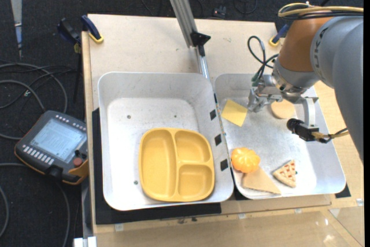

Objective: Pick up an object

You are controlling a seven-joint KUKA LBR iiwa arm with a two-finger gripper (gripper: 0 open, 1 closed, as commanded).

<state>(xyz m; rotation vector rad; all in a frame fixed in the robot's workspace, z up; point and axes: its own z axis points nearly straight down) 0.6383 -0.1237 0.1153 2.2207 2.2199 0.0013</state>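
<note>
Yellow tray (176, 165) – smooth glossy plastic; white bins (115, 124) – matt, speckled; bench (144, 43) – pale wood.

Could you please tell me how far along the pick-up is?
Done: the gripper is low in the right bin, beside the yellow cheese slice. In hand: nothing visibly. Left: grasping and lifting; orange and pizza slice lie untouched.

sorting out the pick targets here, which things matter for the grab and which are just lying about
For the job:
claw
yellow cheese wedge
orange fruit
pizza slice toy
tan wedge
round tan piece

Lying about:
yellow divided tray
handheld controller
clamp
</note>
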